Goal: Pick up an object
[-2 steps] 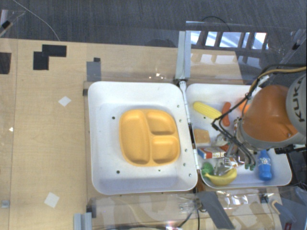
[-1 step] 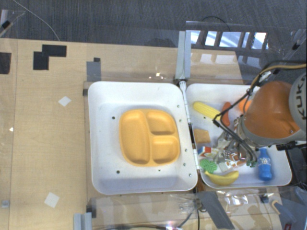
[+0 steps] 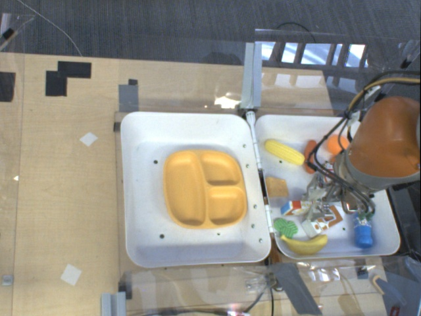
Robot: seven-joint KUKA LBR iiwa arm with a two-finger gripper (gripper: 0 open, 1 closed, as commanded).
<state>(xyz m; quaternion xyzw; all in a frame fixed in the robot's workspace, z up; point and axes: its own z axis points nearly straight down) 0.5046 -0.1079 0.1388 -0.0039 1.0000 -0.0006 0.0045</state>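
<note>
Robotics lab, wooden bench with black marker patches; two white bins, toy food, loose cables

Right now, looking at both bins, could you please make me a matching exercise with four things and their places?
Things:
1. yellow divided tray
2. corn cob
3. banana
4. blue bottle

Places:
A. right bin, near edge
B. left bin, middle
C. right bin, near right corner
D. right bin, far left part

Pairs: 1-B, 2-D, 3-A, 4-C
</note>
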